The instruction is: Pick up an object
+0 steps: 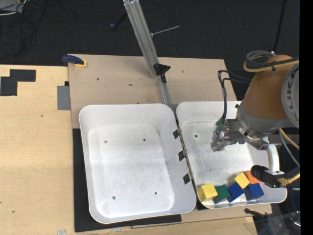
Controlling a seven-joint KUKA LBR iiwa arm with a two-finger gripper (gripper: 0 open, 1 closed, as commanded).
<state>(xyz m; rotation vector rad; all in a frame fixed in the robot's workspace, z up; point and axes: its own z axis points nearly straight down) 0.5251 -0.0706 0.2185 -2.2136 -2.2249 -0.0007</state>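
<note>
Several small blocks lie bunched in the near corner of the right bin (pixel 203 112): a yellow block (pixel 207 190), a green block (pixel 221 194), a blue block (pixel 235 192), a second yellow block (pixel 241 180), an orange block (pixel 253 176) and another blue block (pixel 254 192). My gripper (pixel 221 140) hangs over the middle of the right bin, up and to the left of the blocks and well apart from them. I see nothing in it. The grey and orange arm (pixel 266 102) reaches in from the right.
The left bin (pixel 88 131) sits beside the right one, with black clips (pixel 180 155) along the shared rim. A slanted aluminium rail (pixel 143 35) rises behind the bins. A blue clamp (pixel 73 59) lies at the bench's far left corner.
</note>
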